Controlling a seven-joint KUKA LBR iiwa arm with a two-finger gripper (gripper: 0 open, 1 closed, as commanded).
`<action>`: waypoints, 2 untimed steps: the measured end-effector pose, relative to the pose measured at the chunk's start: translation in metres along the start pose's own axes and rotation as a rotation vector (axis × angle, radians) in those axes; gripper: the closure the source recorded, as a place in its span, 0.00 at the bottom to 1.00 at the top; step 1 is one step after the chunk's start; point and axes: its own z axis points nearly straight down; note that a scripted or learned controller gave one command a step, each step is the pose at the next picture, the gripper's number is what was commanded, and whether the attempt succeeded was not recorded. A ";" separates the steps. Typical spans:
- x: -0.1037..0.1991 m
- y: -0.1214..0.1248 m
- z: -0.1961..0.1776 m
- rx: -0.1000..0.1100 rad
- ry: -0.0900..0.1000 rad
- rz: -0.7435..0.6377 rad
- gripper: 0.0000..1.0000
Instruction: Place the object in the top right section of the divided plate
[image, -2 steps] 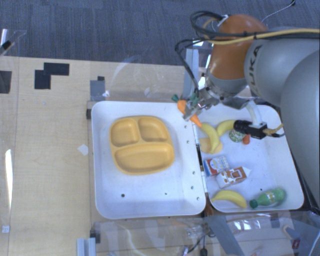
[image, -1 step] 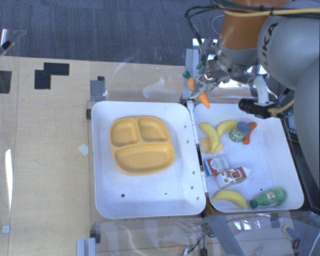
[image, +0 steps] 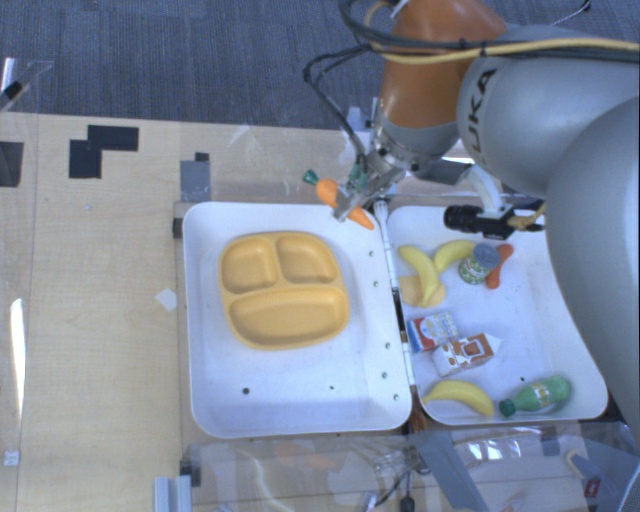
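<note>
The carrot (image: 331, 191) is in the gripper (image: 356, 200); I see its orange body with the green top sticking out to the left of the fingers, and the fingers look clamped on it, above the top edge of the left bin (image: 200, 330). It hangs just beyond the plate (image: 284, 288), up and to the right of it, not yet over any section; the top right section (image: 306, 260) is near, a little down and to the left of the carrot. So I judge the pick is done and the carry is almost done; the last move over the section, the lowering and the release are left. The plate lies flat in the left bin with three sections, all bare. In the right bin (image: 560, 330) I see bananas (image: 432, 270), a carton (image: 452, 344) and a green bottle (image: 536, 396); they are well apart from the carrot.
</note>
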 end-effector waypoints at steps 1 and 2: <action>0.033 -0.003 0.007 0.000 0.000 -0.013 1.00; 0.032 -0.003 0.006 0.000 0.000 -0.013 0.00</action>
